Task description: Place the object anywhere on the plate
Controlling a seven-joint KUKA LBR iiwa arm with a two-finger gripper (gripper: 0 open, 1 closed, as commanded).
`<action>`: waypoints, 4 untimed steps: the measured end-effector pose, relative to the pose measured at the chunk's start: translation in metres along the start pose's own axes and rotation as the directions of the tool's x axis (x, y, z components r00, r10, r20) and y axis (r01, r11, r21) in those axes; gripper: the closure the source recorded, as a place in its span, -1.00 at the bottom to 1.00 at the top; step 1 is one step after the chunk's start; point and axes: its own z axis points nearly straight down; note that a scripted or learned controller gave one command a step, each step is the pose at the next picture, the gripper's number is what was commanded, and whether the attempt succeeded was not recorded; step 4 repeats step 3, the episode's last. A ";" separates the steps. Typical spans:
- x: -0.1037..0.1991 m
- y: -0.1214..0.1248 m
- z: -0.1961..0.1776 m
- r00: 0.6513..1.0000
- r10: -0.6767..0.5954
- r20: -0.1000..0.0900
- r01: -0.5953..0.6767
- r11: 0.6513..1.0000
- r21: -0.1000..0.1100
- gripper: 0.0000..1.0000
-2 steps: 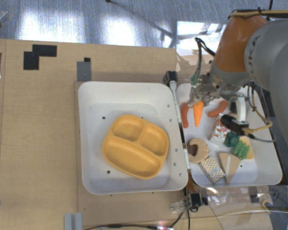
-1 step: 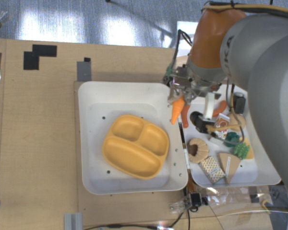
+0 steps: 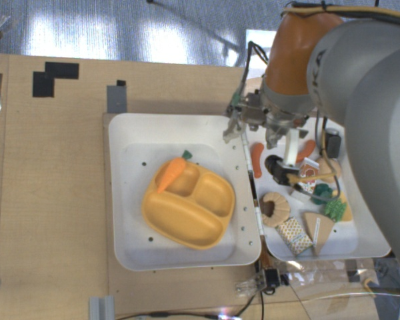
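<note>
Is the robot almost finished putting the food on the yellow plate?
One thing looks done: a carrot lies on the yellow plate in the left bin. The gripper hovers over the edge between the bins, above the right bin, and I see nothing between the jaws. More toy food, such as a sausage and a cookie, sits in the right bin.

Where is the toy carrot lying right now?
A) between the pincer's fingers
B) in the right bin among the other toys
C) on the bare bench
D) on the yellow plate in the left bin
D: the carrot rests in the upper-left compartment of the yellow plate, inside the left bin.
</note>
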 end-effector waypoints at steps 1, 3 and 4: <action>0.001 0.002 -0.012 1.000 -0.007 -0.002 0.007 1.000 -0.006 1.00; 0.084 -0.007 0.009 0.995 -0.103 0.000 0.103 0.995 0.001 -1.00; 0.084 -0.007 0.009 0.995 -0.103 0.000 0.103 0.995 0.001 -1.00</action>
